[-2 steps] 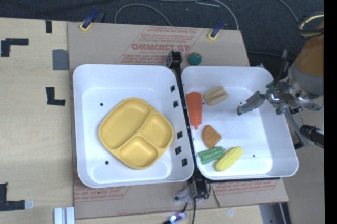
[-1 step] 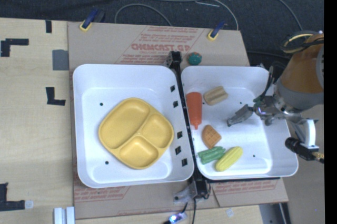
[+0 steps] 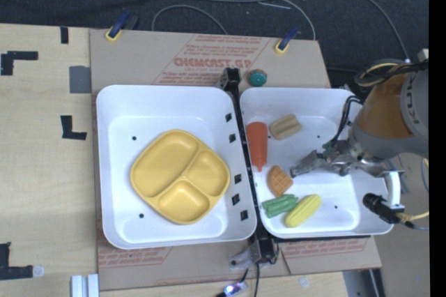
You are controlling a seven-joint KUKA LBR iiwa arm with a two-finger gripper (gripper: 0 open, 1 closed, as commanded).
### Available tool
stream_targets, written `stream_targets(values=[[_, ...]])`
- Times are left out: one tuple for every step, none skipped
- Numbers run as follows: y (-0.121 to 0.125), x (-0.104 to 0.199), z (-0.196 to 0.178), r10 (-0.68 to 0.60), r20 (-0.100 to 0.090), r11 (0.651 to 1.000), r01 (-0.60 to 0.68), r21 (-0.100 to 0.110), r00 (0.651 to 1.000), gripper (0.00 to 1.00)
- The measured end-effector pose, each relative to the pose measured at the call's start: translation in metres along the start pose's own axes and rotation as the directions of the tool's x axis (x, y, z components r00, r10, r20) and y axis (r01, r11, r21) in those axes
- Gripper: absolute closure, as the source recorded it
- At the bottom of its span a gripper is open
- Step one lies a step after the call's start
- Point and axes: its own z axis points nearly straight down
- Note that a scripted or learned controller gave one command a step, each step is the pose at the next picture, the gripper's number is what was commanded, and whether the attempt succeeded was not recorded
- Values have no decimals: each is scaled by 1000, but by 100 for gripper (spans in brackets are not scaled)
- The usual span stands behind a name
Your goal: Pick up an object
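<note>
Arm: grey, orange band above the wrist, reaching in from the right over the right white bin [image 3: 334,99].
Pincer [image 3: 301,169]: low inside the right bin, tips pointing left; whether its fingers are apart or together cannot be told.
Waffle-patterned brown toy cracker [image 3: 279,180]: just left of the pincer tips.
Orange toy carrot [image 3: 257,144]: along the right bin's left wall.
Tan toy bread piece [image 3: 285,126]: far side of that bin.
Green toy pod [image 3: 279,206] and yellow toy corn cob [image 3: 302,210]: side by side, near edge.
Yellow divided plastic plate [image 3: 180,176]: middle of the left white bin [image 3: 115,149].
Small teal ball [image 3: 258,77]: on the counter [image 3: 35,149], beyond the bins.
</note>
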Motion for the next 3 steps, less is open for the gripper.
stream_targets(values=[[0, 1, -12, -1, -1, 1000, 1, -1, 1000, 100], [1, 4, -74, 0, 1, 1000, 0, -7, 1000, 100], [9, 1, -121, 0, 1, 1000, 0, -6, 1000, 100]])
